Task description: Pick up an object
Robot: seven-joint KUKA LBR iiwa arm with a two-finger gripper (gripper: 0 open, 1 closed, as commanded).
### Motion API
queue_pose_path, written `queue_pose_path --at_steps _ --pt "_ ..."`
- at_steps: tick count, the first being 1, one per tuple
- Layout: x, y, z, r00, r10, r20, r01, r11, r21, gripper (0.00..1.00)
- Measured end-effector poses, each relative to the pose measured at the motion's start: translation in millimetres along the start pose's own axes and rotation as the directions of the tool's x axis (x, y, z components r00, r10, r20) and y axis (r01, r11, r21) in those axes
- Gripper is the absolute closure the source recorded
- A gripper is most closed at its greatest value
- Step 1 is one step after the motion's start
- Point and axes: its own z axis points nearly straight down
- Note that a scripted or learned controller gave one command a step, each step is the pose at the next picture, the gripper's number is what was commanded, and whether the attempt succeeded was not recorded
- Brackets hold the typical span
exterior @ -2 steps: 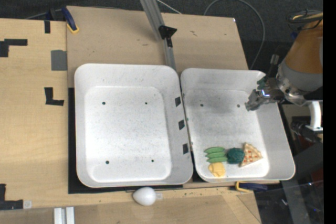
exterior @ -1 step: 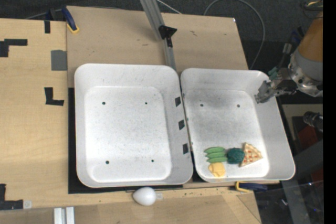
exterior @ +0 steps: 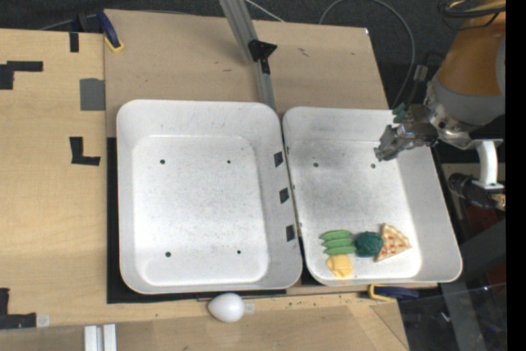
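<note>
A: Gripper point(exterior: 389, 150) status?
B: I see it over the right bin point(exterior: 345, 177) at 2 o'clock; fingers' state, I cannot tell. Toy pizza slice point(exterior: 394, 242), broccoli point(exterior: 368, 242) lie at 5 o'clock.

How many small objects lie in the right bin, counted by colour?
Green: 2, the light green pod and the dark green piece
Yellow: 1, the yellow piece
Orange and tan: 1, the pizza slice
Total: 4
</note>
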Motion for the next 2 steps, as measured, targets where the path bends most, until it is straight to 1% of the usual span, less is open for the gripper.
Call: queue_pose_path --at_steps 1,2 --pt "47 19 8 1.000 -0.001 0.000 0.001 1.000 0.000 1.00" --pt "99 28 18 1.000 -0.001 0.000 0.001 1.000 0.002 1.00"
